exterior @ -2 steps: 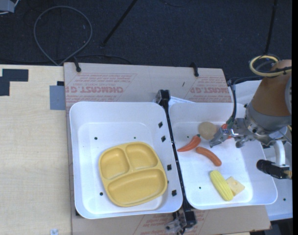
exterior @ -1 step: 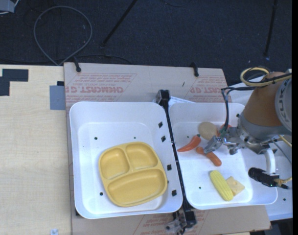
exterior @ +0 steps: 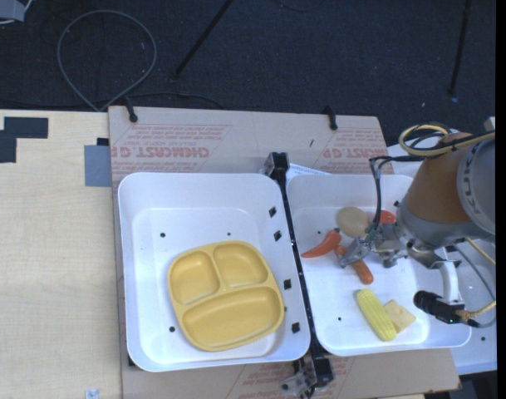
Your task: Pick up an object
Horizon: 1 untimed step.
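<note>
White bins side by side, arm low over the right bin (exterior: 352, 339).
Yellow tray (exterior: 225, 295) sits in the left bin (exterior: 144, 248); gripper (exterior: 358, 253) among orange carrot pieces (exterior: 323, 244), fingers' state unclear; corn (exterior: 375, 313) lies nearer the front.

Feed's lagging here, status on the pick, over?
Gripper down in right bin among orange pieces. Grasp unconfirmed. Corn cob lies apart. Yellow tray in left bin.
</note>
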Tool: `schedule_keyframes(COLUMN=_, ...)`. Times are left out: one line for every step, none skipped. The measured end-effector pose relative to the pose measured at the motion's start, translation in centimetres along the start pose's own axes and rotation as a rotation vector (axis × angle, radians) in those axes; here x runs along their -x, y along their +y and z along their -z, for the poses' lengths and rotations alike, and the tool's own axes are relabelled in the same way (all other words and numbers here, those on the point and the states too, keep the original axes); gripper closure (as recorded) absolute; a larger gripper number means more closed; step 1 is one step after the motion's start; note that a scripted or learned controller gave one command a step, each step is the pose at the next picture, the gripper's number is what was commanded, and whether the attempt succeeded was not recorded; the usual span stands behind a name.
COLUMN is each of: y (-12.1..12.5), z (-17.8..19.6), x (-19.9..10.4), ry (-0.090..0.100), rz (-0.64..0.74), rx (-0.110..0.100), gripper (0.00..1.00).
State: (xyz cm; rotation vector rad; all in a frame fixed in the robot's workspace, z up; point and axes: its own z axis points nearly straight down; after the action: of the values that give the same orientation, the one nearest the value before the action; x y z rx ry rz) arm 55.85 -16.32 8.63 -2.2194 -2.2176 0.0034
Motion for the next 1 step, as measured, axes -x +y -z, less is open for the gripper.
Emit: schedule_keyframes(y=0.03, z=1.16, x=0.08, ry=0.000, rz=-0.003, rx=0.001, gripper=1.00)
